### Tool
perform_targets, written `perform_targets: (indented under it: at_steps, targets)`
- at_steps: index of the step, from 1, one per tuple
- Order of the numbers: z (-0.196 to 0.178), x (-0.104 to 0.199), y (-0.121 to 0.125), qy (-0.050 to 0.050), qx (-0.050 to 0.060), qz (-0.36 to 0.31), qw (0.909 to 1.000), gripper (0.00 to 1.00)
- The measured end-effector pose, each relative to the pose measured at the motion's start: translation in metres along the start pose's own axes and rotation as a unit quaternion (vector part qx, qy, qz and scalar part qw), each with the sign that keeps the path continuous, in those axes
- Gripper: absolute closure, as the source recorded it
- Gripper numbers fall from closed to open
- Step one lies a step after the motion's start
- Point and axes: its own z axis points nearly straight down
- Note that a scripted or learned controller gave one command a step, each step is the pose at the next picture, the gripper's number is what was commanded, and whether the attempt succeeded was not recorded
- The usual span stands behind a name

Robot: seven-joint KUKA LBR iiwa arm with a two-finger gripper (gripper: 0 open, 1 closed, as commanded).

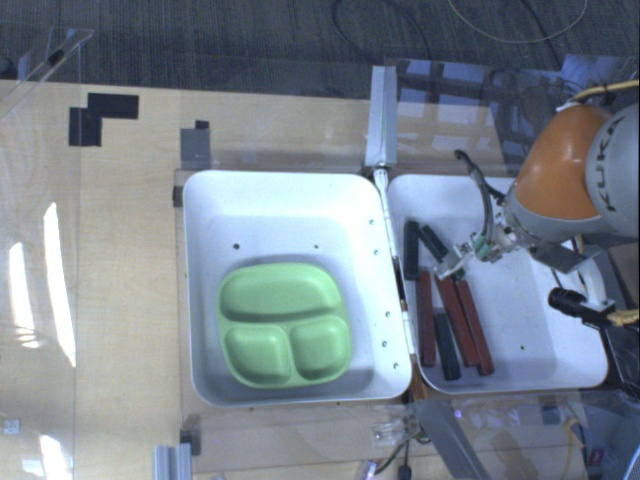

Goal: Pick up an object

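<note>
Wooden bench with two white bins, green divided tray (283, 322) in the left bin (205, 268), and my gripper (462, 260) hangs low in the right bin (560, 363) over the red-and-black utensils (452, 313), its grip state unclear, so nothing is picked yet.

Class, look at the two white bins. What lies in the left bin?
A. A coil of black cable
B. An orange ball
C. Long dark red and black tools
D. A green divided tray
D: the green tray, split into three compartments, lies in the left bin.
</note>
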Motion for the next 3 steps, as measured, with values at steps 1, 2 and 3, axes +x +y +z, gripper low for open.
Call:
perform_targets:
  at_steps: [1, 2, 3]
  targets:
    - [0.014, 0.021, 0.0, -0.004, 0.006, -0.016, 0.9998, 0.0]
    - [0.005, 0.024, 0.003, -0.001, 0.005, -0.018, 0.9998, 1.0]
    - [-0.071, 0.022, 0.078, 0.006, 0.018, 0.114, 0.9933, 1.0]
